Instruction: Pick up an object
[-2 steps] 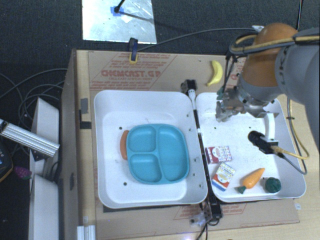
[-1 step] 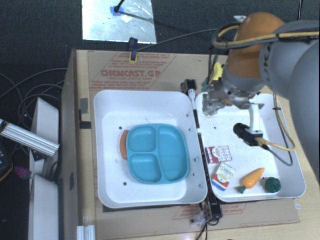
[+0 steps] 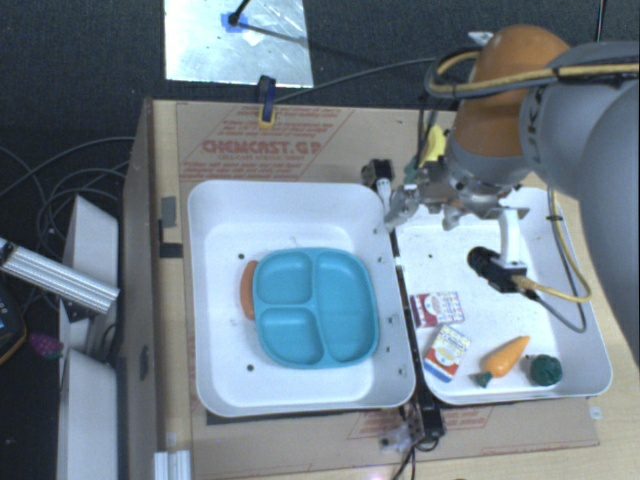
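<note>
— Tool (image 3: 425, 203) status?
— Hovering at the right bin's (image 3: 585, 343) eleven o'clock corner; its grip can't be made out.
— Surroundings?
— Brown tabletop (image 3: 300, 133), dark floor (image 3: 80, 48).
— Objects?
— Small orange carrot (image 3: 503, 356) lying at five o'clock, beside a green lump (image 3: 545, 369).

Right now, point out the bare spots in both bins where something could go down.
Left bin: the tray takes most of the floor; a free strip runs between it and the far wall. Right bin: bare floor lies between the gripper and the card. Its near end is crowded: card, box, carrot, green ball.
</note>
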Robot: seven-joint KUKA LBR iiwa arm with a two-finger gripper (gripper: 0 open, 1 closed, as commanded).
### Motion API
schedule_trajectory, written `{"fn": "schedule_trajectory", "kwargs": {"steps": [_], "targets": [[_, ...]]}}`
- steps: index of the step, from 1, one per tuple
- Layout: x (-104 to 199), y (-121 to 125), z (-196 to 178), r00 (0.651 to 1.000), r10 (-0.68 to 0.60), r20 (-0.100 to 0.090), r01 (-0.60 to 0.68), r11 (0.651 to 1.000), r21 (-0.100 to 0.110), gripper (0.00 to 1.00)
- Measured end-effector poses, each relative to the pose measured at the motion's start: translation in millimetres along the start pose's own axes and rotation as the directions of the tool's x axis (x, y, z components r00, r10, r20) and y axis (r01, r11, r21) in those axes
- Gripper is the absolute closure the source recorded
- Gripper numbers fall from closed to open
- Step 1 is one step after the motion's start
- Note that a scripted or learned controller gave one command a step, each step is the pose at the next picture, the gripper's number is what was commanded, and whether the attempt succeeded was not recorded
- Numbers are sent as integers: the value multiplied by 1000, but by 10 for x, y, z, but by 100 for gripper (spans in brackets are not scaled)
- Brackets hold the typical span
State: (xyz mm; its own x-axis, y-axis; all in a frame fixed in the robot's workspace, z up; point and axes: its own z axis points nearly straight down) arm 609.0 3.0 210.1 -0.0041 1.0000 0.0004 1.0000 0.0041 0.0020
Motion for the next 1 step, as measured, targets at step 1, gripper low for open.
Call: {"fn": "schedule_trajectory", "kwargs": {"steps": [1], "targets": [[-296,109,258,1000,3,2,-3,1000,1,0]]}}
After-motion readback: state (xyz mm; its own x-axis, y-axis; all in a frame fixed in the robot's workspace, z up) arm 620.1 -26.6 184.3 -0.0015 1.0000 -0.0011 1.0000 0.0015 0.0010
